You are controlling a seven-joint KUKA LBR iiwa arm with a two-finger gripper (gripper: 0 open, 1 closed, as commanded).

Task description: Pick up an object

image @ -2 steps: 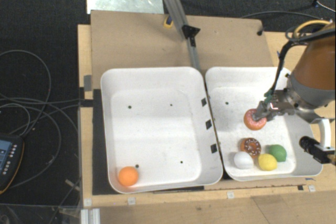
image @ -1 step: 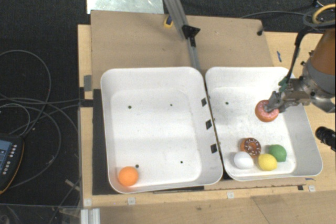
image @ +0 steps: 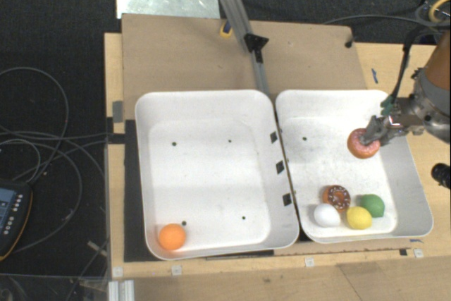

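Observation:
A pink-frosted donut point(image: 362, 145) sits at the tips of my gripper point(image: 373, 133), over the right side of the right bin point(image: 310, 116). The dark fingers are shut on the donut's upper right edge. The donut looks tilted and seems to hang a little above the bin floor. The arm comes in from the right, over the bin's right rim.
At the right bin's front lie a chocolate donut point(image: 337, 197), a white ball point(image: 326, 215), a yellow ball point(image: 359, 218) and a green ball point(image: 373, 206). The left bin point(image: 204, 109) holds an orange ball point(image: 171, 237) at its front left corner. A metal pole point(image: 236, 3) slants over the bench's back.

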